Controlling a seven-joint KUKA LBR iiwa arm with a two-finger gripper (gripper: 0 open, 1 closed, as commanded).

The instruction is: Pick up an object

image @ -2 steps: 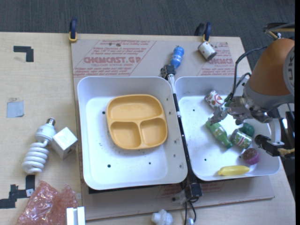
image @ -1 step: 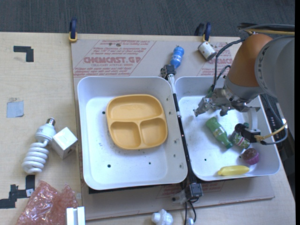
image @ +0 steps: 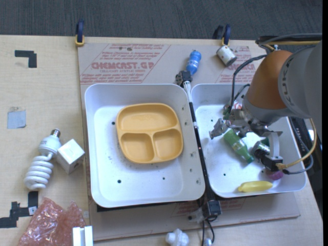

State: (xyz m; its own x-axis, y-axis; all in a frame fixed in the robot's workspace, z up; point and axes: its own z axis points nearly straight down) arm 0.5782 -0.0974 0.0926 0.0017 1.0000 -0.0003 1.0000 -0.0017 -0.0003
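1. The grey KUKA arm with its orange band (image: pixel 271 78) reaches in from the right and hangs over the right shallow white bin (image: pixel 215 181).
2. Its two-finger gripper (image: pixel 230 129) sits low in that bin, a metal finger (image: pixel 218 130) pointing left toward the bin's middle.
3. A green plastic bottle (image: pixel 240 146) lies tilted just below the gripper, its upper end at the gripper's underside; whether the gripper pinches it, or stands spread or pressed together, I cannot tell from this slant.
4. A yellow banana-shaped toy (image: pixel 254 186) lies flat near the right bin's front wall, apart from the gripper.
5. A small purple object (image: pixel 275 175) lies by the bin's right front corner, next to black cabling.
6. The left shallow white bin (image: pixel 102 183) holds a yellow-orange plastic divided plate with 3 compartments (image: pixel 149 132), resting near the bin's middle.
7. On the bench left of the bins lie a white spiral light bulb (image: pixel 42 160) and a white cube (image: pixel 70 154), touching each other.
8. A crumpled pink-red plastic bag (image: pixel 48 224) lies at the lower left corner.
9. Behind the bins, a blue plastic bottle (image: pixel 193 62) rests on the brown cardboard sheet (image: pixel 123 60), and a small white cylinder (image: pixel 226 55) lies to its right.
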